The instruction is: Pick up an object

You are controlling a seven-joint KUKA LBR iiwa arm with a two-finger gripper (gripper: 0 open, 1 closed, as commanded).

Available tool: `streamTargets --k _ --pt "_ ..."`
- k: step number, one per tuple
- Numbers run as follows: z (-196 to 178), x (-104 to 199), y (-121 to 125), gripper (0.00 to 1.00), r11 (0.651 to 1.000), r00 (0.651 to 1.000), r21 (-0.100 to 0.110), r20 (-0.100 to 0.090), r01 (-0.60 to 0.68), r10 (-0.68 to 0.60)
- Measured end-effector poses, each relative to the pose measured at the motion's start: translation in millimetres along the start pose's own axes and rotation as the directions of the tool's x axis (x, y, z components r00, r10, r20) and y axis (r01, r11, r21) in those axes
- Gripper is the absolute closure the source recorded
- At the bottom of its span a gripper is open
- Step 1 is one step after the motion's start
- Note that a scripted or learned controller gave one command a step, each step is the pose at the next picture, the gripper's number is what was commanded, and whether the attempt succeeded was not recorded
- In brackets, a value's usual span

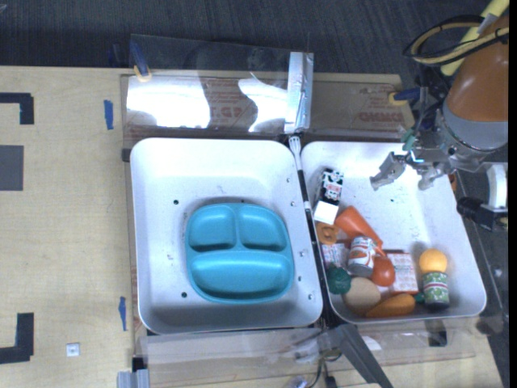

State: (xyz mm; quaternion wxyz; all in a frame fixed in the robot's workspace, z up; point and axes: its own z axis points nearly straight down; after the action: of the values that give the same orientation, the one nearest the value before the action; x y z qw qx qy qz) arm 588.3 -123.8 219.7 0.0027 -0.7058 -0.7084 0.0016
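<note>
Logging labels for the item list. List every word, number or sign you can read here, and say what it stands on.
Nothing reads clearly.
Reddish print on the brown cardboard strip behind the right bin: blurred, unreadable.
Label on the small can: too small to read.
Label on the green jar: too small to read.
Black and white box: a pattern, no legible text.
Flat red and white packet: print too small to read.

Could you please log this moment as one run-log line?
gripper: open, above right bin | held: nothing | blue tray: left bin
</note>
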Motion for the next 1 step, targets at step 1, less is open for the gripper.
streamTargets --k 1 --pt "64.7 -20.0 -79.4 0.0 0.992 0.992 0.002 -0.001 0.123 -0.123"
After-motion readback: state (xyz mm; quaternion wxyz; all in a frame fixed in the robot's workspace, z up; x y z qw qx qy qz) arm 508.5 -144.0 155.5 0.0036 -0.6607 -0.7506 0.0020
